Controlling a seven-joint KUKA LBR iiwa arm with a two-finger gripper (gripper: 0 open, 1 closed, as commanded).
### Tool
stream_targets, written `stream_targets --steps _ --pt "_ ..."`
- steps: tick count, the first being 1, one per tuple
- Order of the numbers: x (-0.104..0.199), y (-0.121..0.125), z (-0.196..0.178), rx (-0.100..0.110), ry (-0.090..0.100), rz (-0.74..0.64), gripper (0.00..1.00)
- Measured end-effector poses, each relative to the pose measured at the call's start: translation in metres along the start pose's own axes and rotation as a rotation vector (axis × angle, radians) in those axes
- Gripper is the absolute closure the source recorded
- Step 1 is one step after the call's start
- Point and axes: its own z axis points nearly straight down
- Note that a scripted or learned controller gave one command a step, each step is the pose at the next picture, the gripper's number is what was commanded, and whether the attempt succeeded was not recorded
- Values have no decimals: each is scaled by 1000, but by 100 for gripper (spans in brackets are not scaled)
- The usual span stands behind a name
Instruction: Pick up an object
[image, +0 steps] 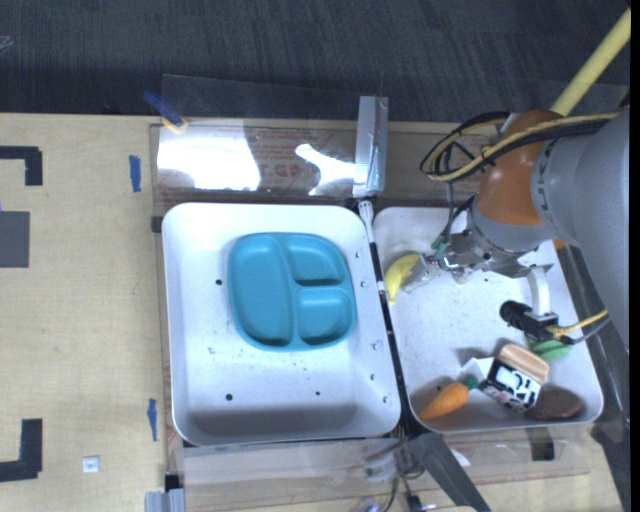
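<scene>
Yellow banana (400, 274) lies half hidden beside the claw (432, 262).

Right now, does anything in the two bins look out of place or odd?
Nothing looks spilled or broken. The blue tray lies flat in the left bin; the banana, carrot and other items lie loosely scattered in the right bin.

The blue tray (292, 290) looked smooth matt plastic; the bench (75, 330) was pale wood; the bins (190, 380) glossy white
</scene>
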Motion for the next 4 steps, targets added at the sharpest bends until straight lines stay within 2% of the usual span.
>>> stream_targets --steps 1,2,3,4 --pt "-40 45 -52 -1 -1 -163 0" --pt "-27 47 -4 4 -1 -123 0" --pt "-33 -18 0 1 2 -403 0" --pt "-6 -52 -1 1 3 -385 0"
